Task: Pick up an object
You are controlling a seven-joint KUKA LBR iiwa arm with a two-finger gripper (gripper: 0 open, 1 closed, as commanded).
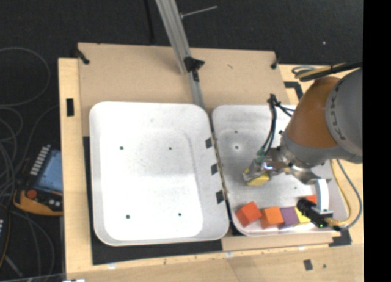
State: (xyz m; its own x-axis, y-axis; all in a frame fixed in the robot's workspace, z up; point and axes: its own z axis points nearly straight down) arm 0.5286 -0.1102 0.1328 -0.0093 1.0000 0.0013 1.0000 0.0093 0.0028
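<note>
The gripper (261, 171) sat low in the right-hand shallow white bin (235, 122), over a small yellow block (259, 180); whether it pinched the block I could not tell. Any grip looked shallow, so the block could slip out on lifting.

I'm getting an evenly lit but soft, slightly grainy feed, with both white bins (149, 171) reading bright and nearly washed out against the dark floor (36, 12). Light seems to fall from above (shadows are short and faint, hugging the blocks (269, 215) in the right bin's near edge). Fine detail around the gripper (259, 174) is smeared, and the arm (324, 119) shows a mild sheen.
</note>
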